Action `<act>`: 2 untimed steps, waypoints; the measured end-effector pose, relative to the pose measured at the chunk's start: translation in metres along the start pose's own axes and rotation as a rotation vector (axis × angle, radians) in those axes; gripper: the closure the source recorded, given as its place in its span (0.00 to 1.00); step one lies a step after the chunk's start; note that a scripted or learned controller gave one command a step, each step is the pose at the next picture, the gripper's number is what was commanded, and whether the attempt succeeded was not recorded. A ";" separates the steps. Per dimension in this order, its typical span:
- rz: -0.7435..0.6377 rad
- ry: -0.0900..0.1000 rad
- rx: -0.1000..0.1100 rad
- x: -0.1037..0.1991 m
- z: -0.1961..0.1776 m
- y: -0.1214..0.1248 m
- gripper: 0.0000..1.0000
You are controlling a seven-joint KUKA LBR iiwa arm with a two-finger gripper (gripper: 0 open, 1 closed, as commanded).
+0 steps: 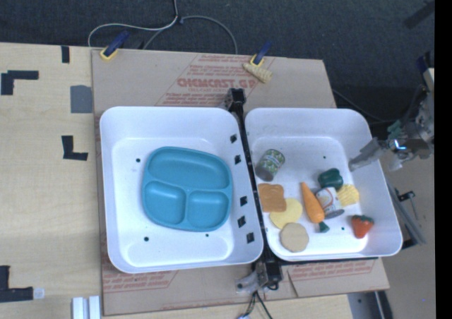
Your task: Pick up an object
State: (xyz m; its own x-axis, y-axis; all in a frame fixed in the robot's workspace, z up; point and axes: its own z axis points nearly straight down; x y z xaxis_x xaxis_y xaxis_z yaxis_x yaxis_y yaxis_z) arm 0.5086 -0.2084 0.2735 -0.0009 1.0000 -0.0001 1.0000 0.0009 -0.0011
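The gripper [361,158] is hanging over the right bin's [296,116] right rim; whether its jaws are apart I cannot tell. The toys are lying just left of it, the green pepper [330,178] nearest, the carrot [311,202] lengthwise near-to-far.

A divided tray [186,188] lies in the left bin [113,169]; toy foods [311,201] in the right bin [296,121].
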 end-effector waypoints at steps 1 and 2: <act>-0.002 0.000 0.001 0.042 0.191 0.009 0.00; 0.001 -0.007 -0.014 0.089 0.186 -0.022 0.00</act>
State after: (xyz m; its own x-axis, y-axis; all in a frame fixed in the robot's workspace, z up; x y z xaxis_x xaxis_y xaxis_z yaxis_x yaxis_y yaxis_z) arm 0.4863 -0.1193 0.0879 0.0001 1.0000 -0.0067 0.9999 0.0000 0.0130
